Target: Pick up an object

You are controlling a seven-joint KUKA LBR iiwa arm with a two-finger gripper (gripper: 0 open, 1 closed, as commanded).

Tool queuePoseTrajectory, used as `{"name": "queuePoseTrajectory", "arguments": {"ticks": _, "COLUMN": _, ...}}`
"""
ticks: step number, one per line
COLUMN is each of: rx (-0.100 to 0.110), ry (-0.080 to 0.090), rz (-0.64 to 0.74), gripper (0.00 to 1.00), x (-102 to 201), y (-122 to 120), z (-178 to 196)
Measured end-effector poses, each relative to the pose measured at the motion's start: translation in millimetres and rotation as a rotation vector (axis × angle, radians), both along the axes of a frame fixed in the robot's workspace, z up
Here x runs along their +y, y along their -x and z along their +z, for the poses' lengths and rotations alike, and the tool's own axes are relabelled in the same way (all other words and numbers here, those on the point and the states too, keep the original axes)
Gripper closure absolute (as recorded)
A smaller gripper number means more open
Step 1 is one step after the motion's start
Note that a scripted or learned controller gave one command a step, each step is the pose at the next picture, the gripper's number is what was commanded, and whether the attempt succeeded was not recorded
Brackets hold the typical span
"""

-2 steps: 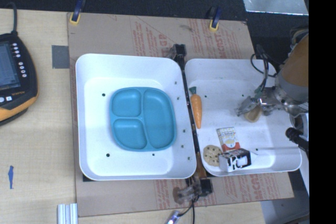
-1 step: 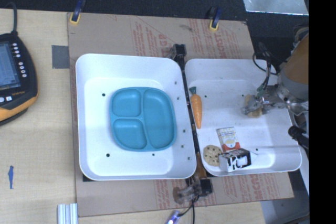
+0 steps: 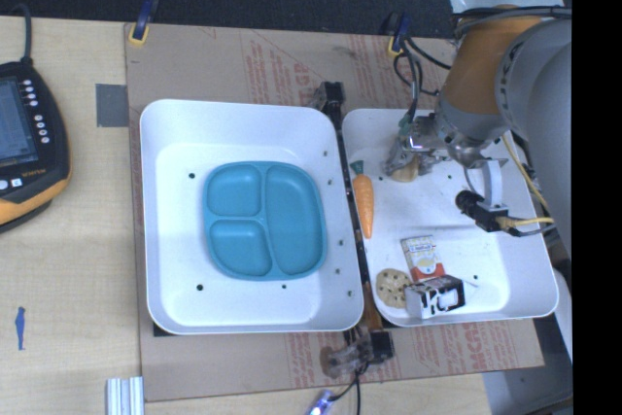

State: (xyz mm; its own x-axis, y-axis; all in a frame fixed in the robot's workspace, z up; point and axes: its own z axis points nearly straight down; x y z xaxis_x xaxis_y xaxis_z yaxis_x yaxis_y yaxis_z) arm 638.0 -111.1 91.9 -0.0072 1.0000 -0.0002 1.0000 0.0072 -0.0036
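Nothing lifted yet: tool (image 3: 406,158) low over tan lump (image 3: 404,172), upper right bin (image 3: 525,292); grip unclear; carrot (image 3: 363,204), cookie (image 3: 392,286) untouched.

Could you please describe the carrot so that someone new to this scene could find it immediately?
Find the right bin, the one the arm reaches into. Along its left wall, next to the divider between the bins, lies the carrot. It is the only long, tapered orange item; the cookie and small cartons below it are round or boxy.
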Motion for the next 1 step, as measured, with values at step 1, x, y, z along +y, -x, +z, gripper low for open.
{"name": "queuePoseTrajectory", "arguments": {"ticks": 1, "rx": -0.001, "ry": 0.0, "rz": 0.001, "gripper": 1.0, "x": 76.1, "y": 80.1, "z": 100.6}}
